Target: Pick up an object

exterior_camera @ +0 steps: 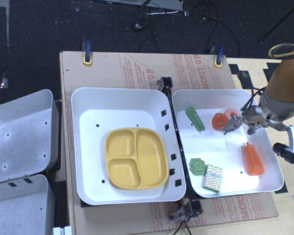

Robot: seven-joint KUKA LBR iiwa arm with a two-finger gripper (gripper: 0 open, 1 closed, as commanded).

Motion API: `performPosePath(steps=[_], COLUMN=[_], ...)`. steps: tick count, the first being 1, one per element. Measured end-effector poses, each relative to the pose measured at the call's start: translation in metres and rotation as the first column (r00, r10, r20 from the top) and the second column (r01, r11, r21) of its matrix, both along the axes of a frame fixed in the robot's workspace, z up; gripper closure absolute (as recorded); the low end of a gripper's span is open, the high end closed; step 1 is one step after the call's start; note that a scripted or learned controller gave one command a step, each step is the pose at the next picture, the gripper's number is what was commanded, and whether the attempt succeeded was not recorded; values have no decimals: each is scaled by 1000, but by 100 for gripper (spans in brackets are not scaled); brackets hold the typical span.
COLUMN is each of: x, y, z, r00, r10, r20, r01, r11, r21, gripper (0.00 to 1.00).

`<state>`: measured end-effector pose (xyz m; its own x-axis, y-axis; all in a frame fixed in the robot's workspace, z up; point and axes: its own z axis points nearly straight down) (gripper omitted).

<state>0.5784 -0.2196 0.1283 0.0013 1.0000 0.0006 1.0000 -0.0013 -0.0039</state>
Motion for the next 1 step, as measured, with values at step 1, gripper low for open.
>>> performPosePath(steps=[1], x=[2], y=[0], z=[13], r00=[1000], r10=[1], r20=[6], r01=[-1], r11=[1000], r21=[-2], gripper=[100])
